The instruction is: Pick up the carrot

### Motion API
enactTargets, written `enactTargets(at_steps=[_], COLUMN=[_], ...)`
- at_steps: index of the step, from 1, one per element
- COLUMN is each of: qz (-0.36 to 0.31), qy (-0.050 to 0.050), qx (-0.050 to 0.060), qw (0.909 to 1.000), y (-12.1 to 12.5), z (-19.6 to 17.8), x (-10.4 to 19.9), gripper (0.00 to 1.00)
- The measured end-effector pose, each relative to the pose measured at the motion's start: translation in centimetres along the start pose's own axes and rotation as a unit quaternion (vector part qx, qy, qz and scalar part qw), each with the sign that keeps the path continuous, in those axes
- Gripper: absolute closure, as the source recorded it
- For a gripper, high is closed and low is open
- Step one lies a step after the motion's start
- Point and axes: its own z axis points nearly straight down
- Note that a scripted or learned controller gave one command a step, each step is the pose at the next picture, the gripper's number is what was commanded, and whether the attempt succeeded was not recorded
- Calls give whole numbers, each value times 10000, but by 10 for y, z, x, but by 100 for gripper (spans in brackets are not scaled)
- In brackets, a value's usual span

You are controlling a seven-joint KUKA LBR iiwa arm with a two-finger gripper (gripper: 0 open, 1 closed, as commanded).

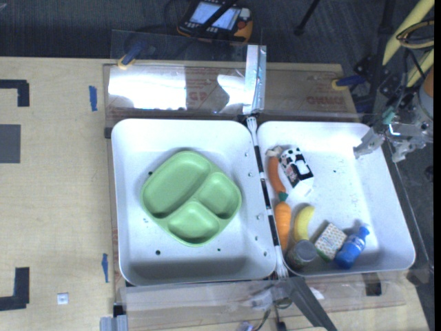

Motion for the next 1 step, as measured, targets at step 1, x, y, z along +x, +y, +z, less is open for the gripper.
enactTargets(at_steps=[1], qz=[-1253], qy=[-10], qx=[-22], qw=[9921], y=[69], z=[3], x=[25], gripper=[0])
